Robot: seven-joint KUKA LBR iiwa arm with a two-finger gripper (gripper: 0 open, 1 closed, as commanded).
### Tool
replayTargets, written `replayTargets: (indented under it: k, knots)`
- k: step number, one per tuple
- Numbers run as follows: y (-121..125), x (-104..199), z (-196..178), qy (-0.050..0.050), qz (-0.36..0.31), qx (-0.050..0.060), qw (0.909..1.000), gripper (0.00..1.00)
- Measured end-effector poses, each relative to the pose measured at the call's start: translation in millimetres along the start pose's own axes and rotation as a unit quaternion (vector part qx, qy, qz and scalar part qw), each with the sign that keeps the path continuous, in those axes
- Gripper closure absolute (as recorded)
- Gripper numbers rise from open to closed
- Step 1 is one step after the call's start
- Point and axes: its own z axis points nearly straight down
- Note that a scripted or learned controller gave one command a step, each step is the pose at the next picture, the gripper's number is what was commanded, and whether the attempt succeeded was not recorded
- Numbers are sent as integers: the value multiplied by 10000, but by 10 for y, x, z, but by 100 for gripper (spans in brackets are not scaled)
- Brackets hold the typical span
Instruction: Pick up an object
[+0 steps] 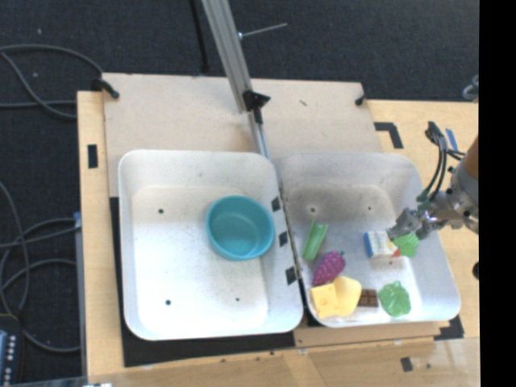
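clearly the gripper is hovering low over the right bin, just above a small green block and beside a blue and white carton; whether it is grasping anything i cannot tell. crowding is looking like the risk: closing there could be nudging the carton or catching two pieces. smooth plastic toys are lying nearby, bumpy purple grapes, a yellow wedge, a green pepper. a round teal bowl is sitting in the left bin.

arm cropped at right edge
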Motion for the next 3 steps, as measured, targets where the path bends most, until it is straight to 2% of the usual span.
replayTargets:
  k: [1,2,3]
  knots:
    - [19,-11,-330,4,-6,7,10000,100]
    - [172,445,-417,12,-4,25,10000,100]
    - [357,918,-350,9,4,25,10000,100]
